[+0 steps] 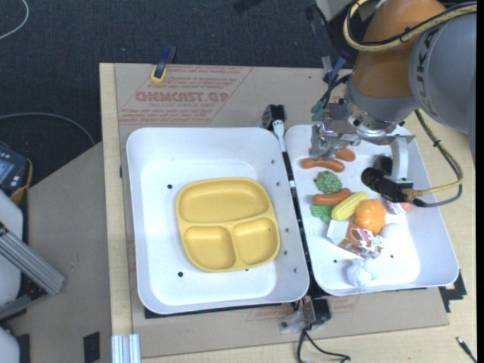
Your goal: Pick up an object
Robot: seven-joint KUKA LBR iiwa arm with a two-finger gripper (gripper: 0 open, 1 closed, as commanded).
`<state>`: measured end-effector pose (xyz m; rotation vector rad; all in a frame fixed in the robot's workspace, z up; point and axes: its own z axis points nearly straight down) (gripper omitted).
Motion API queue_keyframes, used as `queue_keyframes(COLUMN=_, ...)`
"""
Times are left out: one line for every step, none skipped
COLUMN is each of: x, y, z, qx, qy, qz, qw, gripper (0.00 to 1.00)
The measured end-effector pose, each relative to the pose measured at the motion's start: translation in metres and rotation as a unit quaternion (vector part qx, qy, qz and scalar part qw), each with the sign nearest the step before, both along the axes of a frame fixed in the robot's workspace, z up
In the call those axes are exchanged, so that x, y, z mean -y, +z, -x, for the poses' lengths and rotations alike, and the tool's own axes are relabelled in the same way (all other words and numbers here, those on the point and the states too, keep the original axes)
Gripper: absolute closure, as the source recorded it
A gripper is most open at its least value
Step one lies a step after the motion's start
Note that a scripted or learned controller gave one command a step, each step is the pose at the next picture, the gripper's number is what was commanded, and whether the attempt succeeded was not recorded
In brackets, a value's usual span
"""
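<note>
A: Where's the gripper (327, 144)?

B: At twelve o'clock in the right bin (431, 263), low over a sausage (322, 164) lying just below its tip. Whether it's open or closed, I cannot tell.

A: And the rest?

B: Broccoli (328, 181) at centre, a second sausage (331, 198) beneath it, an orange (370, 215) toward four o'clock. The yellow tray (227, 223) sits in the left bin (151, 203).

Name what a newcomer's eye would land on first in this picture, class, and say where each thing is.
First the yellow divided tray, alone in the left bin. Next the arm's orange band at upper right, with the gripper low over the sausages. Then the cluster of toy food crowding the right bin.
</note>
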<state>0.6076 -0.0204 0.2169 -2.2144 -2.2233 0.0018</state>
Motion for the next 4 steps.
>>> queue_keyframes(x=-0.002, y=0.018, z=-0.007, qx=0.004, qy=-0.001, qz=0.0008, qw=1.0000, gripper=1.00)
queue_keyframes(x=-0.004, y=0.000, z=-0.006, qx=0.000, qy=-0.002, qz=0.0009, qw=1.0000, gripper=1.00)
queue_keyframes(x=0.001, y=0.019, z=-0.009, qx=0.004, qy=-0.002, qz=0.0012, qw=1.0000, gripper=1.00)
queue_keyframes(x=-0.006, y=0.002, z=-0.007, qx=0.000, qy=-0.002, qz=0.0007, qw=1.0000, gripper=1.00)
